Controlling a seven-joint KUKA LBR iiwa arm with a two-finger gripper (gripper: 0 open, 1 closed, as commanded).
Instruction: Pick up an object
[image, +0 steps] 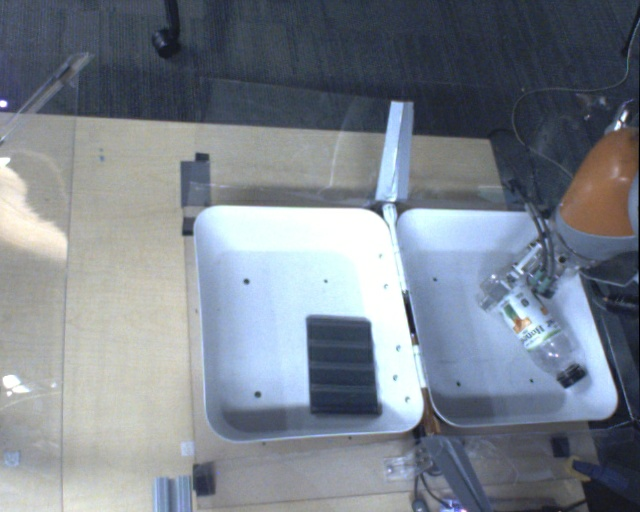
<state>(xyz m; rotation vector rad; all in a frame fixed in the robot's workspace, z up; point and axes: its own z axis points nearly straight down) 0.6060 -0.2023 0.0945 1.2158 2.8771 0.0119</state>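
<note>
arm (600, 195): orange band, grey wrist | thin cables | metallic silver fingers (508, 282)

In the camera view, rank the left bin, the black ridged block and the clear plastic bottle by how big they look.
1. Left bin, by far the largest.
2. Black ridged block.
3. Clear plastic bottle, slimmer than the block; partly overlapped by the claw, so its full length is uncertain.

A clear plastic bottle (532, 330) with a white, green and orange label lies on its side in the right bin (450, 300), slanting with its dark cap toward the bin's near right corner. A black ribbed rectangular block (342, 365) lies flat in the left bin (260, 260), near its front wall.
</note>
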